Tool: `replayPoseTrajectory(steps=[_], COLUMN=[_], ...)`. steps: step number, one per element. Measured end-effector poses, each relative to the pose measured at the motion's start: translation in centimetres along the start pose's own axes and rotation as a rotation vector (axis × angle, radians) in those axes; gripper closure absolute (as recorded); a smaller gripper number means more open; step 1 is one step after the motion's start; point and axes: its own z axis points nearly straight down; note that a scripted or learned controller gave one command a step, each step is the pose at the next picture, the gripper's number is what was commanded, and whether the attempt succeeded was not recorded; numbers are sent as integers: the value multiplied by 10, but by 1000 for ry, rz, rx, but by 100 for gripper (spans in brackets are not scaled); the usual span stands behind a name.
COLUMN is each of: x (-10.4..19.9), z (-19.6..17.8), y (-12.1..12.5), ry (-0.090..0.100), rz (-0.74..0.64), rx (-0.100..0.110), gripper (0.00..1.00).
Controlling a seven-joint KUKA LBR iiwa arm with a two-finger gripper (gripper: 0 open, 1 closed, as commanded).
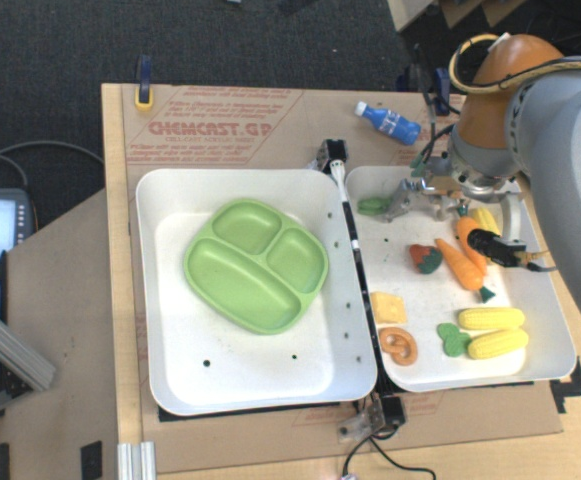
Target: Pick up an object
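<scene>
My gripper (pixel 430 196) hangs over the far end of the right bin (pixel 540 363), below the orange wrist band. Just left of it lies a small green item (pixel 374 206). Right of and beneath the gripper a yellow piece (pixel 484 219) peeks out. Nearer the front lie a red strawberry-like piece (pixel 426 258) and an orange carrot (pixel 460 264). Two yellow corn cobs (pixel 492 330) sit at the front right with a green piece (pixel 453 340) beside them. A pretzel (pixel 398 345) and a yellow cracker (pixel 389 308) lie by the bin's left wall. Nothing is visibly held.
The left bin (pixel 170 348) holds a green divided plate (pixel 256 264). A blue bottle (pixel 390 123) lies on the cardboard bench behind the right bin. The grey arm covers the right bin's far right corner.
</scene>
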Motion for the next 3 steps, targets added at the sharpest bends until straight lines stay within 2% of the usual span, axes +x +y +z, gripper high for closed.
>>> replayPoseTrajectory(steps=[1,2,3], x=[-100,-64,-66], z=[-81,-3,-15], y=[-116,-24,-27], ry=[-8,-9,-9], rz=[21,3,6], rx=[-17,-28,-25], gripper=[0,0,100])
